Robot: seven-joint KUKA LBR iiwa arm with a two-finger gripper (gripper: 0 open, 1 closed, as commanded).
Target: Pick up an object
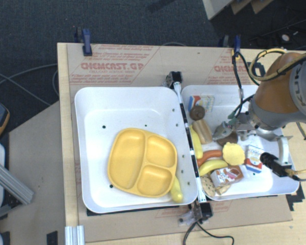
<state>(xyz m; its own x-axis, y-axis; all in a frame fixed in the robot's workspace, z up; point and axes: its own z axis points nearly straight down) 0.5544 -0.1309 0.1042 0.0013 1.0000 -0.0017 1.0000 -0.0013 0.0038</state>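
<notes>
Hiding the jaws, seemingly: the arm.

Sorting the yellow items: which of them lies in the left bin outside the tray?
The small yellow piece at the tray's lower right edge, in the left bin. The banana and the round yellow item lie in the right bin.

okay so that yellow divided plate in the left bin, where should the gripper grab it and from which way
Probably by its rim. The yellow divided plate lies flat in the left bin, too wide to span, so a two-finger gripper would likely do best pinching one edge from above. The upper-left edge looks freest: the lower-right edge has a small yellow object against it, and the right side sits near the bin wall.
</notes>
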